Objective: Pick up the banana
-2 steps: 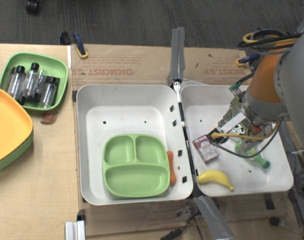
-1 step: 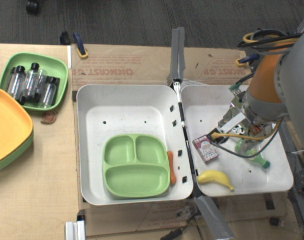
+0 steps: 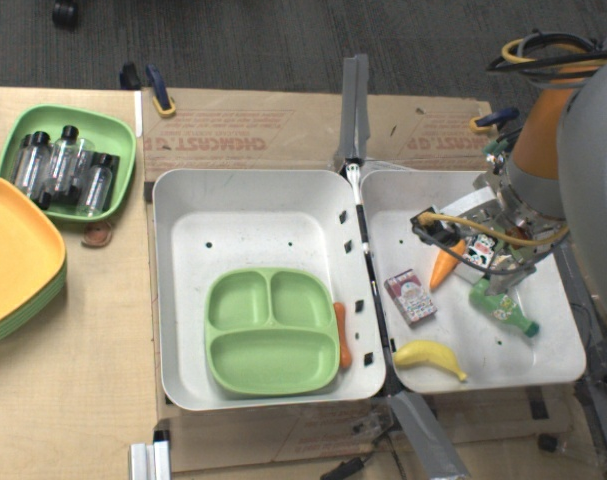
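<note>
The yellow banana [image 3: 430, 358] lies on its side near the front edge of the right bin [image 3: 553, 363]. My gripper [image 3: 493, 261] hangs over the middle right of that bin, well behind and to the right of the banana. It is just above a green bottle [image 3: 503, 306] and beside an orange carrot [image 3: 442, 265]. Cables and the wrist cover much of the gripper.
A small pink-and-white card box [image 3: 410, 297] lies between the carrot and the banana. The left bin [image 3: 183, 218] holds a green divided plate [image 3: 273, 330] with an orange stick [image 3: 340, 333] at its right rim. Off to the left stand a green tray of bottles [image 3: 68, 161] and stacked yellow plates [image 3: 13, 268].
</note>
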